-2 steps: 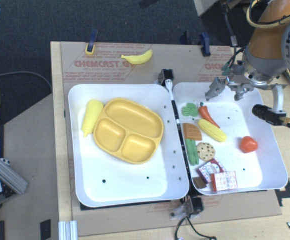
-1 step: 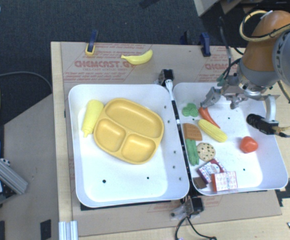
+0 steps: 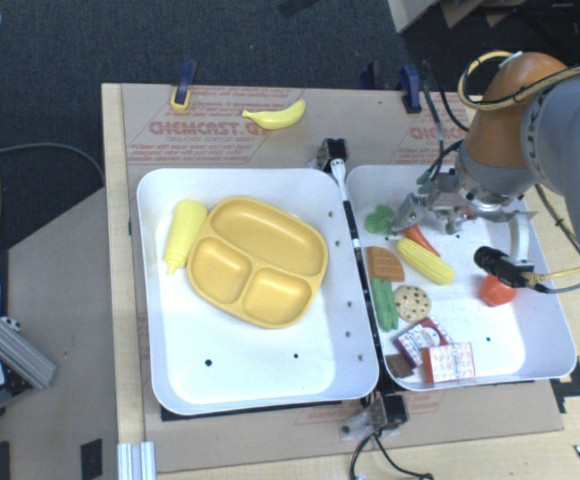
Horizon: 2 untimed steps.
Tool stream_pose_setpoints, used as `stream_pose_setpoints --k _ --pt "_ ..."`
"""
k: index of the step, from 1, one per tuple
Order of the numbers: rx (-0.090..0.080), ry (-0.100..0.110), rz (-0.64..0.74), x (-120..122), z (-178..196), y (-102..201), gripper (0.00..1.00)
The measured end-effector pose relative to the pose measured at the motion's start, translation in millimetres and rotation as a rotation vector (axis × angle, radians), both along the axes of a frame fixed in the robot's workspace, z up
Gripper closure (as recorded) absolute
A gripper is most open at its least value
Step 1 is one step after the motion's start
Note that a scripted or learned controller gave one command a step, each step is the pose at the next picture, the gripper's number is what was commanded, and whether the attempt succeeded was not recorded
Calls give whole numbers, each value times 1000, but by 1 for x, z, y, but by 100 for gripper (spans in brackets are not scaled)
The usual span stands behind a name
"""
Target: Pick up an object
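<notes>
Bench [image 3: 120, 268]: bare board under both bins, with red print along its far strip.
Left bin [image 3: 260, 368]: lay just left of the right bin, their rims meeting along the middle divider.
Right bin [image 3: 540, 338]: held the small food items and the arm's working end.
Arm [image 3: 530, 118]: grey with an orange band, stood over the far part of the right bin.
Yellow divided plate [image 3: 258, 260]: sat in the left bin, well left of the right bin.
Gripper [image 3: 418, 211]: hung low in the right bin's far left area; whether its fingers were apart or together cannot be told.
Corn cob [image 3: 425, 260]: in the right bin, just beside the gripper, nearer the camera, touching an orange carrot [image 3: 420, 238].
Cookie [image 3: 410, 301]: in the right bin, near its left rim.
Banana [image 3: 275, 116]: on the bench, beyond the left bin, well apart from the right bin.
</notes>
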State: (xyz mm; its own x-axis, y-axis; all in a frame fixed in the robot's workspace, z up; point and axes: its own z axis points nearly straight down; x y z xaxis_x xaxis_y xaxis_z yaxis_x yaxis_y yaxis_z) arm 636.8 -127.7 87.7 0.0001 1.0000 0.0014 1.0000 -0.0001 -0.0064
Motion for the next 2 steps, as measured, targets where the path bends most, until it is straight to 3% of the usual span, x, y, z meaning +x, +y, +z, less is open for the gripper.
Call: stream_pose_setpoints --k 1,2 --pt "-2 -8 0 2 15 0 100" --pt "-3 -13 1 9 60 0 100"
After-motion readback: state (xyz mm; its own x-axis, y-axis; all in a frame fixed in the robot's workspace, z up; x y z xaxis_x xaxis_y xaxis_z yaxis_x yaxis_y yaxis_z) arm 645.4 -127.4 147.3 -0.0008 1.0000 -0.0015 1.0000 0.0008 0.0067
